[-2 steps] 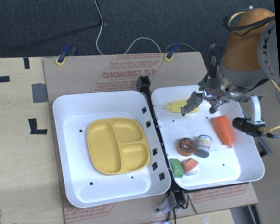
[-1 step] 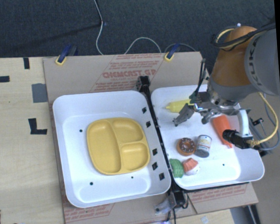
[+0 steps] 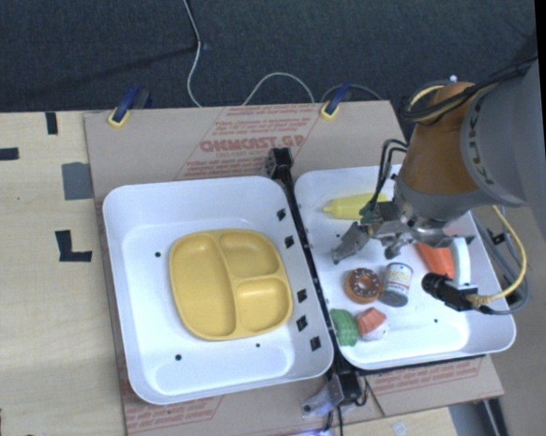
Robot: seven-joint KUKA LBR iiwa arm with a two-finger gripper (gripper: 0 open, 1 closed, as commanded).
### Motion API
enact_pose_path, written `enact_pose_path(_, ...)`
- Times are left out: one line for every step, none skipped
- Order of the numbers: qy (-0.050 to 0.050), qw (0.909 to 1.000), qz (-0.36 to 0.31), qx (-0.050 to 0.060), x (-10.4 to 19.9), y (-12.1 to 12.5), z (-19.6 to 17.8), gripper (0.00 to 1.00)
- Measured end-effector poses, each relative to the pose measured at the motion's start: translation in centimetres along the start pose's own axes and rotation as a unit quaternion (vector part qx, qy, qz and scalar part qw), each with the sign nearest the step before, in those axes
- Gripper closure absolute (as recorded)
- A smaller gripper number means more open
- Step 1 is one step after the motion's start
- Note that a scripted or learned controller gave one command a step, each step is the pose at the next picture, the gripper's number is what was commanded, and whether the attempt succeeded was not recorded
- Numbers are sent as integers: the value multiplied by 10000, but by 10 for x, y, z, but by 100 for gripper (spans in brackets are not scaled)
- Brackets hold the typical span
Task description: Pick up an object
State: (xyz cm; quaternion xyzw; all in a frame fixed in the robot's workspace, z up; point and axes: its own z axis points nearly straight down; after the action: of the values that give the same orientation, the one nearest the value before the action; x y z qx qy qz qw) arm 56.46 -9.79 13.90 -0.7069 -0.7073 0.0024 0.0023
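Cardboard-topped bench, two white bins side by side, and the claw (image 3: 373,237) hangs low over the right bin (image 3: 471,338), fingers spread open with nothing between them. Just below it sits a donut (image 3: 362,284), touching a small can (image 3: 397,283); a banana (image 3: 349,205) lies just behind, a green and an orange toy near the front wall. Left bin (image 3: 136,270) holds a yellow tray (image 3: 229,283). I'd go for the donut: probably light, stiff plastic, so pinch across its outer rim.
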Motion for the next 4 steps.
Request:
enact_pose_path(1,10000,-3,-3,1,-1,54,0)
enact_pose_path(3,10000,-11,-14,2,0,41,100)
enact_pose_path(-2,10000,-5,-56,5,3,-21,100)
enact_pose_path(-3,10000,-4,-54,5,4,-74,100)
